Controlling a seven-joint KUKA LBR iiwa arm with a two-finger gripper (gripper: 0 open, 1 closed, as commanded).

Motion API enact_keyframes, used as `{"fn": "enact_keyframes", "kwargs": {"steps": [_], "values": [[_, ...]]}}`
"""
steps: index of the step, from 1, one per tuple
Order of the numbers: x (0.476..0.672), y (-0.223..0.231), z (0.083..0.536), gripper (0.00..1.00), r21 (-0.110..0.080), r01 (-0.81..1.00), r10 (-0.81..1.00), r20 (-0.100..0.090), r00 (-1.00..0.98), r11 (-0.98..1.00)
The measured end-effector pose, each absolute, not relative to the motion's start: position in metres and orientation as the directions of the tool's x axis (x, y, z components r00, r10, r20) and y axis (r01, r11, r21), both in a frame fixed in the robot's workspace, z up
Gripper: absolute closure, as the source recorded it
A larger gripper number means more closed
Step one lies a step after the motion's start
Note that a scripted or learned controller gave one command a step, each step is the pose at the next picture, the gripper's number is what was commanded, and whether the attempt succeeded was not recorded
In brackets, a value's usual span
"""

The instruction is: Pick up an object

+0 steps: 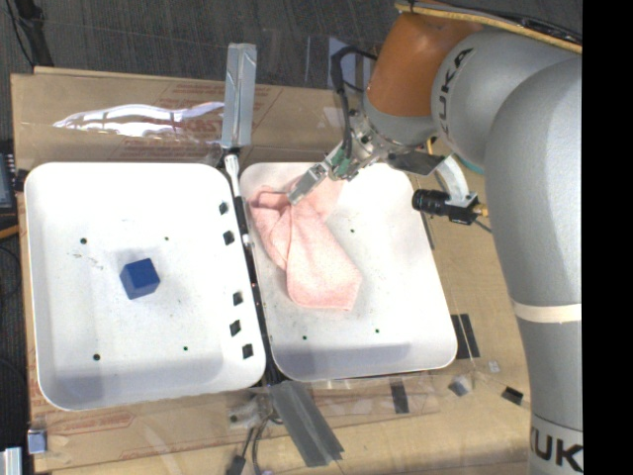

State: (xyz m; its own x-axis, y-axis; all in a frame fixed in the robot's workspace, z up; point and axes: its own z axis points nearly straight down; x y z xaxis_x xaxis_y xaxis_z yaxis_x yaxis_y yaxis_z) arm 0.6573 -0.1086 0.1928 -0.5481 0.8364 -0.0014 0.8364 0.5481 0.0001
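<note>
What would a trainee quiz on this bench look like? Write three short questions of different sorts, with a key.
1. True or false: the blue block lies in the same bin as the pink cloth.
2. Which bin is the gripper over?
A. the left bin
B. the right bin
C. neither
3. Fill in: the gripper's tip is at the cloth's ____ edge, as the camera sees it.

Key
1. False; the block is in the left bin, the cloth in the right.
2. B
3. Top. Whether the fingers have hold of the cloth cannot be told from this view.
</note>
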Motion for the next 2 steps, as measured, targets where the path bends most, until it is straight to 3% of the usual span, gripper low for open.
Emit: {"fn": "enact_keyframes", "kwargs": {"steps": [1,2], "values": [[0.658,-0.13,0.093,0.0,0.002,0.795,0.795,-0.002,-0.607,0.607],[0.659,-0.129,0.103,1.0,0.002,0.793,0.793,-0.003,-0.61,0.61]]}}
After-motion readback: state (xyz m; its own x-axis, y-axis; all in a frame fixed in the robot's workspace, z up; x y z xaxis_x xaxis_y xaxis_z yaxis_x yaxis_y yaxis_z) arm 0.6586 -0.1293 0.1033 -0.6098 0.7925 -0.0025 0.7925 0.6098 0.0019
